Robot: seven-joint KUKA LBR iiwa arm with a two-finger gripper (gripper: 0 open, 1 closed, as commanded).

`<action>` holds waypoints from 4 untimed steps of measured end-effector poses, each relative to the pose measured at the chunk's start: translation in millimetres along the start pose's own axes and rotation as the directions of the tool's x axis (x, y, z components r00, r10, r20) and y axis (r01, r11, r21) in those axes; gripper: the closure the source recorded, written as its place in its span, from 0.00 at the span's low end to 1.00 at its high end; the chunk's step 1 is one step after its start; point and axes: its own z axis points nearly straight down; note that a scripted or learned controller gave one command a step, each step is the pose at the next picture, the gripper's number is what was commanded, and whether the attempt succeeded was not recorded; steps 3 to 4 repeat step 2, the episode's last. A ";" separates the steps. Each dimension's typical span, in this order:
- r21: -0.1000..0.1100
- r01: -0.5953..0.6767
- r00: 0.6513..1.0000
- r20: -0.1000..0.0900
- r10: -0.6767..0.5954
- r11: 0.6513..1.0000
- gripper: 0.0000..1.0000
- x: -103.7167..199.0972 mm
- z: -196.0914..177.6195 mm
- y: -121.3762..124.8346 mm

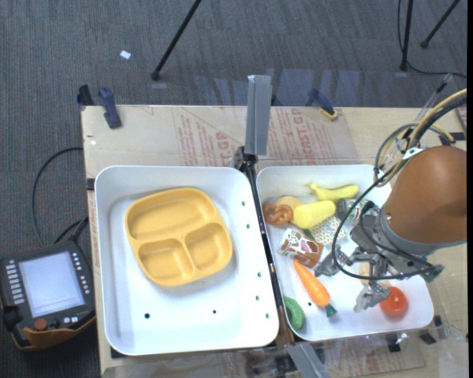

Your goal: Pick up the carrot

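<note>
Carrot: the slim orange plastic carrot (pixel 313 284) with a green stub lies aslant in the right white bin (pixel 343 331), beside the snack packet (pixel 300 246).
Gripper: the metal two-finger gripper (pixel 355 270) hovers just right of it; its grip can't be made out.
Advice: centre over the carrot's middle, straddle its width, avoid the red tomato (pixel 393 302).

On the worktop (pixel 189 136) you have red printed lettering along the bare board behind the two bins, lying upside down to the camera and too faint to spell out with confidence. The small packet (pixel 301 247) in the right bin (pixel 422 321) carries print you cannot read at this size.
</note>
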 end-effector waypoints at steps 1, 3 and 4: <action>-0.002 0.025 1.000 -0.002 -0.025 1.000 0.00 -18.7 64.7 27.8; 0.004 0.097 0.995 -0.001 -0.097 0.995 0.00 -18.8 62.0 31.7; 0.004 0.097 0.995 -0.001 -0.097 0.995 0.00 -18.8 62.0 31.7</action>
